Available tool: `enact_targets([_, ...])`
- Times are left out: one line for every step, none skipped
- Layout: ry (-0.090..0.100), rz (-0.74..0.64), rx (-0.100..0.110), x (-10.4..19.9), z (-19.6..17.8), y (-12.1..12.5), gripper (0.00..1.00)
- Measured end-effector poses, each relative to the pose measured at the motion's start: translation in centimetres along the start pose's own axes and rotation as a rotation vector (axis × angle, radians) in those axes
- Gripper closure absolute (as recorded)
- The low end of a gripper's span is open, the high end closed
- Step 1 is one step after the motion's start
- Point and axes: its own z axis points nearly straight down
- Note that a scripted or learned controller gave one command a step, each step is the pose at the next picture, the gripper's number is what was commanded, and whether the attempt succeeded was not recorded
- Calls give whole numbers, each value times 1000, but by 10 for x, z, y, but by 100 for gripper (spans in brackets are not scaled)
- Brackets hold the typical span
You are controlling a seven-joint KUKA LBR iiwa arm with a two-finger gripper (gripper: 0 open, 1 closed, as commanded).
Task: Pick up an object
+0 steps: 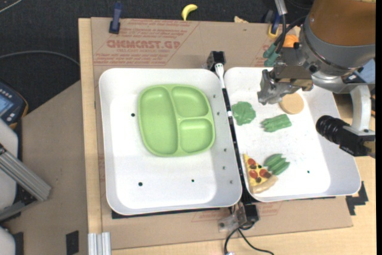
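Your grey two-finger gripper (271, 94) hangs over the upper part of the right shallow white bin (334, 185), and you cannot tell how its fingers stand. Just beside it, to its right, lies a round tan cookie-like disc (293, 104), partly under the wrist. Lower left of the gripper sits a dark green leafy toy piece (243, 112); a green bean-pod toy (276, 123) lies below. A toy pizza slice (258, 173) rests near the bin's front left corner. The left white bin (119, 188) holds a light green divided plate (176, 120).

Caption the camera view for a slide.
Claw hovers in the right bin beside a tan disc; a green divided plate fills the left bin.
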Motion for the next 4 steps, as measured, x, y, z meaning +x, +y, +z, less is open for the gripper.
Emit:
enact_targets([-1,6,10,-47,17,-1,100])
enact_targets([0,0,11,-33,51,-1,100])
enact_targets([0,0,14,-16,102,-2,100])
enact_targets([2,-4,-2,20,22,0,100])
